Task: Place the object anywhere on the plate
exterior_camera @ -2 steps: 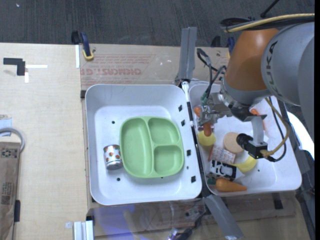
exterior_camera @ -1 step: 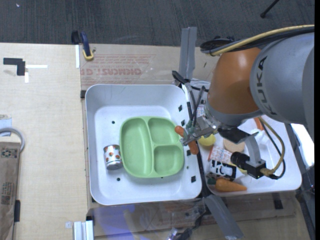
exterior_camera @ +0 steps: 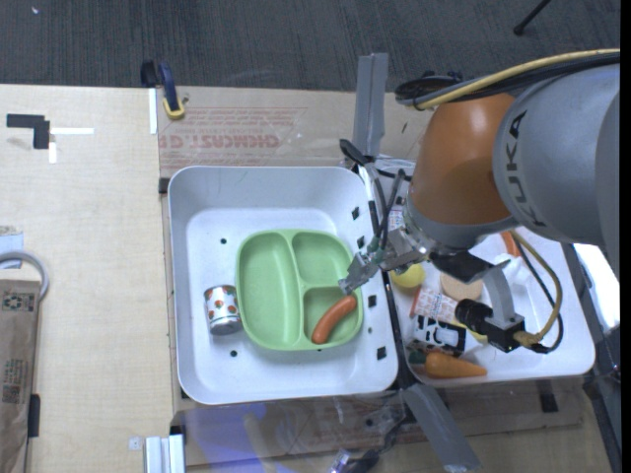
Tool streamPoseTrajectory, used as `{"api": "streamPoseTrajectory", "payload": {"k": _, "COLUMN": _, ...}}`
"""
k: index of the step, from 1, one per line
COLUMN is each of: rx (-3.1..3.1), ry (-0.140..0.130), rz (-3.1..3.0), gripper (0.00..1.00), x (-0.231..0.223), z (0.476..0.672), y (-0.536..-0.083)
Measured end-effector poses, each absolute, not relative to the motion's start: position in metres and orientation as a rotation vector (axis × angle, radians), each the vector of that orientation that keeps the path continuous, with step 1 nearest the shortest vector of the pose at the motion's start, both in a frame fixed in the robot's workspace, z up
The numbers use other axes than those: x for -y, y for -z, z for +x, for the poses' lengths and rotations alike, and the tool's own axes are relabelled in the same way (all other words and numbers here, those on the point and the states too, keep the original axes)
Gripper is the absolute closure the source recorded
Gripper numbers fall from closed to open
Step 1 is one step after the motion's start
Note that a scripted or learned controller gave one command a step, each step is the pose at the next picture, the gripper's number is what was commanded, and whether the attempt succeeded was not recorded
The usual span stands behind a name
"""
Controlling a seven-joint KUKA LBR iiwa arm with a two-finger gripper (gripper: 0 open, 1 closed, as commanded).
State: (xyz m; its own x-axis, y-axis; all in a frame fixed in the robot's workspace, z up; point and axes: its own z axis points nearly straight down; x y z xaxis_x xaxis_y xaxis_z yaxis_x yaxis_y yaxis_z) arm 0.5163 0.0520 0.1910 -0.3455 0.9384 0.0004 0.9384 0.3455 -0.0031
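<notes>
One sausage [exterior_camera: 334, 319] is recorded lying in the lower right compartment of the green plate [exterior_camera: 271, 294], at the centre of the frame in the left white bin [exterior_camera: 197, 264]. Its long axis runs at a slant — lower left to upper right — with the upper end pointing toward the gripper [exterior_camera: 357, 275]. The gripper is seen just above and to the right of that end, over the plate's right rim; the sausage therefore lies below and slightly left of it. Nothing is seen between the gripper's fingers, and whether they stand apart or together cannot be told. The sausage is judged already placed, so that any coming move would be a clear lift away.

Counted: one plate with three compartments, one sausage, one small can [exterior_camera: 223, 309] just left of the plate, two bins. In the right bin [exterior_camera: 582, 358] one carrot [exterior_camera: 455, 366] and one yellow item [exterior_camera: 406, 276] are noted — the rest is hidden by the arm.
</notes>
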Motion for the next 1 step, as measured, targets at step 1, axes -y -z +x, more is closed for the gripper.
{"api": "streamPoseTrajectory", "payload": {"k": 1, "rx": 2.497, "ry": -0.004, "rz": -1.903, "gripper": 0.00, "x": -0.0749, "z": 0.4775, "y": -0.1954}}
